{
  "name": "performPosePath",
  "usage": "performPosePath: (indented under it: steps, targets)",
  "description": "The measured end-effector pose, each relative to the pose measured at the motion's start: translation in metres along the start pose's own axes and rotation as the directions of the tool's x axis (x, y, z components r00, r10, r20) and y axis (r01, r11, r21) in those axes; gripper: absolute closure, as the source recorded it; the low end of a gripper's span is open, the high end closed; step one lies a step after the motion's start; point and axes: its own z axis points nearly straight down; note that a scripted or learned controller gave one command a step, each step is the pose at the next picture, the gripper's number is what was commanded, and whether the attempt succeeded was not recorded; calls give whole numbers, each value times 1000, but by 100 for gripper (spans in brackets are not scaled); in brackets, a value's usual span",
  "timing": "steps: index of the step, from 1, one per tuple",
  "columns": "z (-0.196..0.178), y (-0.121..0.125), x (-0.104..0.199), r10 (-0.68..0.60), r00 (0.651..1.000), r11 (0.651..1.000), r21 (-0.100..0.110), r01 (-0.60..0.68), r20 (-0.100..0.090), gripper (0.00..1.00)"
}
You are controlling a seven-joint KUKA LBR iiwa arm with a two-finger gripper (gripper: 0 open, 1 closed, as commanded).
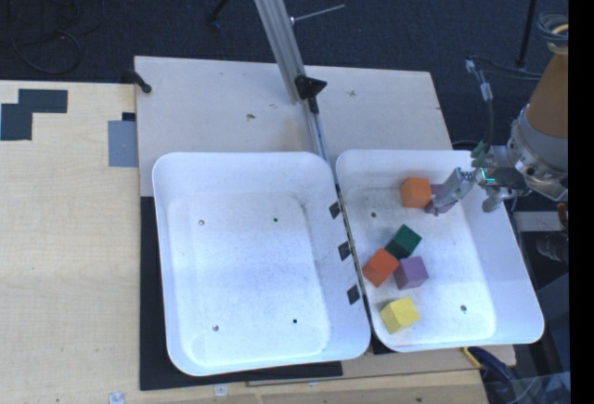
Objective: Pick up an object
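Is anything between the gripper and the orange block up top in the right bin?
Nothing visible. The gripper sits right beside the orange block, on its right, with no other block between them. The other four blocks lie lower in the right bin.

The arm (548, 114) is cut off by the frame's right side, its upper part out of view; the gripper (449, 194) is too small and blurred to read (it overlaps the orange block's (415, 191) right side); the green block (404, 241) sits partly behind the purple block (411, 272).
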Motion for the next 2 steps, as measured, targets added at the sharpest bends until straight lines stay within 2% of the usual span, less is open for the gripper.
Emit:
performPosePath:
  steps: [1,2]
  targets:
    - [136,23,-1,1,1000,1000,-2,-1,-3,0]
    - [170,84,20,0,1000,1000,11,0,0,0]
